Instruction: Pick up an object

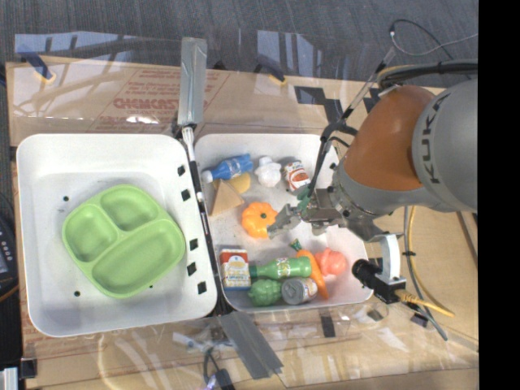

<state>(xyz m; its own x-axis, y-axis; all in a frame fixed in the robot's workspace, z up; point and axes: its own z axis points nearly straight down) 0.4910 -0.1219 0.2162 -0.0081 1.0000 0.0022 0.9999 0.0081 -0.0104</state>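
My tool (286,216) hangs low in the right bin (268,142), its fingers parted with nothing between them. The pumpkin (257,218) sits just left of it, the bottle (283,268) and carrot (313,272) below.

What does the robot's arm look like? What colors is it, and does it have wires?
The arm is fat and rounded, grey metal with a big shiny orange band and dark letters on its side. Thin black cables loop above it. At its tip sits a small gripper of dark metal parts.
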